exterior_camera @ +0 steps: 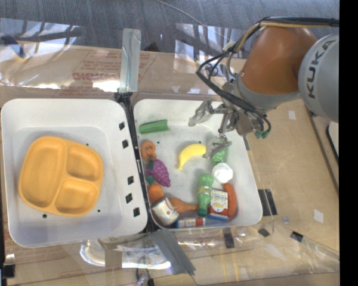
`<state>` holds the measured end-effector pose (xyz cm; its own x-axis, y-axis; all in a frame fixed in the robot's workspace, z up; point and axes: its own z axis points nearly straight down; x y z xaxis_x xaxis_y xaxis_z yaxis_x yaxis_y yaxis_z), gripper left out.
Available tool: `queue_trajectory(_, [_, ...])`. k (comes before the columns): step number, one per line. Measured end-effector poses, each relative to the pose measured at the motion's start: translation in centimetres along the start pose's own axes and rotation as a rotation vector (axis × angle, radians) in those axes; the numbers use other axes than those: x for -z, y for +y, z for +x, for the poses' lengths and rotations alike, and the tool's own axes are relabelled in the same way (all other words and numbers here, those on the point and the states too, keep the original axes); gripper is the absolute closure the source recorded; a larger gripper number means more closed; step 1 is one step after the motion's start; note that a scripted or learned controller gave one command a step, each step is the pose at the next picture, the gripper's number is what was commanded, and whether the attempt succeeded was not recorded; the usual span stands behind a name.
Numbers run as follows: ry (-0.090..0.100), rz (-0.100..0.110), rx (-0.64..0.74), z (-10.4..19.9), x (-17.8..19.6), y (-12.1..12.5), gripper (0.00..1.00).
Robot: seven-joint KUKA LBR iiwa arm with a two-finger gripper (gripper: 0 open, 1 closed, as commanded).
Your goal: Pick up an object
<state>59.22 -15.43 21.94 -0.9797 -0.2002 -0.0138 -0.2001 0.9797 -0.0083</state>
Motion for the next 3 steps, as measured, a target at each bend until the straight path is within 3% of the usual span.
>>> queue_trajectory(1, [0.015, -0.011, 0.034, 2.5, -12.7, -0.2, 0.00])
queue_trajectory(2, [0.013, -0.009, -0.129, 7.6, -12.6, -0.5, 0.00])
queue_trajectory(3, [0.010, -0.007, -0.119, 7.3, -11.5, -0.4, 1.00])
